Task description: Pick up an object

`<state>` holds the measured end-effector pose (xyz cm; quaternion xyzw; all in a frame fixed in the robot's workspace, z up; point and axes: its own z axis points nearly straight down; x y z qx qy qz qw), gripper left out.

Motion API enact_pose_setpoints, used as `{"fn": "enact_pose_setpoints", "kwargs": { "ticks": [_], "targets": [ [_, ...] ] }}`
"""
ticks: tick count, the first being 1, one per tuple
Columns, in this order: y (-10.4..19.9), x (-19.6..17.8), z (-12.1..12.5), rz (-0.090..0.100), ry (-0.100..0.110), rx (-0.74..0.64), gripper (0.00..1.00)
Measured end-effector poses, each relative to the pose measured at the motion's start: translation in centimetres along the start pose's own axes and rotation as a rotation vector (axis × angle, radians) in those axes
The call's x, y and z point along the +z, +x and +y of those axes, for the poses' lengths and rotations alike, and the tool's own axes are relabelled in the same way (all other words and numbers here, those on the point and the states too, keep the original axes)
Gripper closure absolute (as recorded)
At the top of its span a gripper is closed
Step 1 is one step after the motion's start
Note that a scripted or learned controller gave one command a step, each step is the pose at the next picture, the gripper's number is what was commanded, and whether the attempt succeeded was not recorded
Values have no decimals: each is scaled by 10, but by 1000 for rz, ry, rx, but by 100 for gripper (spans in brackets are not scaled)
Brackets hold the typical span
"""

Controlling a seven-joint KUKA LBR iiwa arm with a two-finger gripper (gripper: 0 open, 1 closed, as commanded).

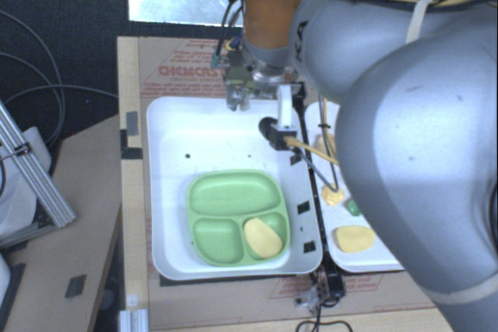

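My gripper [237, 96] hangs over the far edge of the left bin [167, 167], below the orange wrist band. Nothing shows held beneath it. A green divided plate [233, 194] lies in the near half of the left bin, well in front of the gripper. A yellow rounded object [263, 237] rests in the plate's near right compartment. In the right bin [373, 264], a yellow piece [354, 239] lies near the front, with a smaller pale yellow piece [333, 197] and a small green bit [352, 207] behind it. The arm hides most of the right bin.
The grey arm covers the right half of the view. A black cable and clips [303, 159] run along the divide between the bins. The bins sit on cardboard [179, 66]. A metal frame [35, 183] stands at the left.
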<state>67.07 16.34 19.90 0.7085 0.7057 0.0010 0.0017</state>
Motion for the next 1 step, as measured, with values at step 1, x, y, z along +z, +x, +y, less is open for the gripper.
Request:
{"fn": "enact_pose_setpoints", "kwargs": {
  "ticks": [1],
  "targets": [
    [64, 121, -34, 2, 11, -12, 100]
  ]
}}
